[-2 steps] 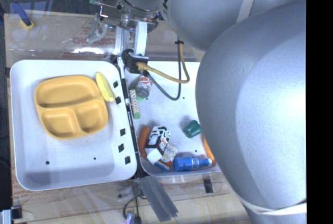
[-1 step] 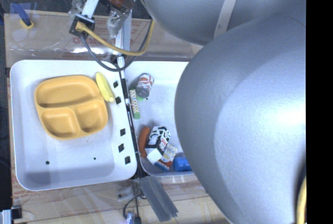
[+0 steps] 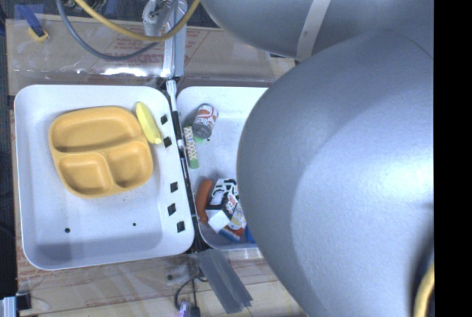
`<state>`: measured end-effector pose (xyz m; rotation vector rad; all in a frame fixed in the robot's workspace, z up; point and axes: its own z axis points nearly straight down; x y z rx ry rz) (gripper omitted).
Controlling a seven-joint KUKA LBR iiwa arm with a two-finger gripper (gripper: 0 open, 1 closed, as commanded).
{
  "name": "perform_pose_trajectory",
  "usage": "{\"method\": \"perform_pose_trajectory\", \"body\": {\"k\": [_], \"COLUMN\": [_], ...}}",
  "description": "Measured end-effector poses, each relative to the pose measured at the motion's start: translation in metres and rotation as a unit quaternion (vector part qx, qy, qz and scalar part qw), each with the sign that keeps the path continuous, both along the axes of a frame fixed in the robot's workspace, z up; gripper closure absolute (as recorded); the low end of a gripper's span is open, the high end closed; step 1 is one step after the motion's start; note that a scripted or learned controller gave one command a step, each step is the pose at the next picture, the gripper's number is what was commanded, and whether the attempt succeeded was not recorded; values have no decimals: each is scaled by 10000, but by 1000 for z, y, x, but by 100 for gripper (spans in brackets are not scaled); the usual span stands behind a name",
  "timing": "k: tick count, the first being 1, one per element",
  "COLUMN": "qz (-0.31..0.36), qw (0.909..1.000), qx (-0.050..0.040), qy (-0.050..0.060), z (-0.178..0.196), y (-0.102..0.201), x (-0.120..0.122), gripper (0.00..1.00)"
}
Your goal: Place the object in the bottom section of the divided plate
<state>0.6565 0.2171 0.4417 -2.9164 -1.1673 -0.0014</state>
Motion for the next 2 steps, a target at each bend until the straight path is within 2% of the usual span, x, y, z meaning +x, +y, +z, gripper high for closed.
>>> {"method": "perform_pose_trajectory", "body": {"k": [1,2], "qz": [-1830,-2748], "qw": [9831,9615], "qx": [-3,-3], "qy": [1,-23], "z": [0,0], "y": [0,-1], "x": [-8,-8], "gripper": [0,0]}}
